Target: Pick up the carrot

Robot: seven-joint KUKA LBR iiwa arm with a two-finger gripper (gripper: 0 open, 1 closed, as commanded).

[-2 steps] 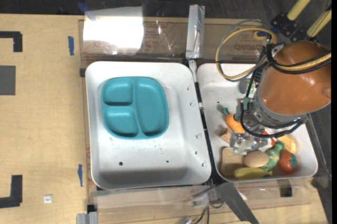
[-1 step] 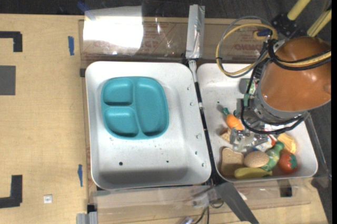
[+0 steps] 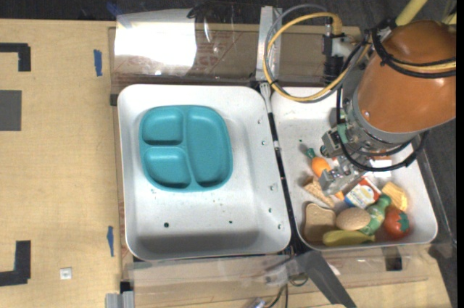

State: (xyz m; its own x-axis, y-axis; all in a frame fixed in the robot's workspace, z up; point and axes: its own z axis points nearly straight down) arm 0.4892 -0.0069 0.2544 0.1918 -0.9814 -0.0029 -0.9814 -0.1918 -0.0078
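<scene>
1. Carrot (image 3: pixel 320 164): a small orange toy carrot with a green tip, lying in the right-hand shallow white bin (image 3: pixel 290 125), toward that bin's left side and up from its heap of toys. It is resting on the bin floor, not lifted.
2. Two-finger gripper (image 3: pixel 338 176): metal and grey, hanging just right of and slightly below the carrot, apparently touching or almost touching it. The fingers are blurred into the clutter, so I cannot tell whether they are wide, narrow or closing on anything.
3. Grey arm with orange band (image 3: pixel 406 82): reaching in above and to the right of the carrot, covering part of the bin.
4. Neighbouring toys: a tan cracker-like piece (image 3: pixel 316 192) just below the carrot; a red-and-white carton (image 3: pixel 361 193) to the carrot's lower right; a tan bread-shaped slice (image 3: pixel 317 218), a yellow banana (image 3: pixel 341 236), a beige oval (image 3: pixel 352 218), a red tomato (image 3: pixel 396 224) and an orange-yellow wedge (image 3: pixel 395 195) farther down and right.
5. Left of the carrot: the second white bin (image 3: pixel 130 176), holding a teal divided plate (image 3: pixel 186 147).
6. Handling note, as a judgement: the approach seems to be ending. The gripper should be centring over the carrot's body, straddling its narrow width, and keeping clear of the cracker below before closing.
</scene>
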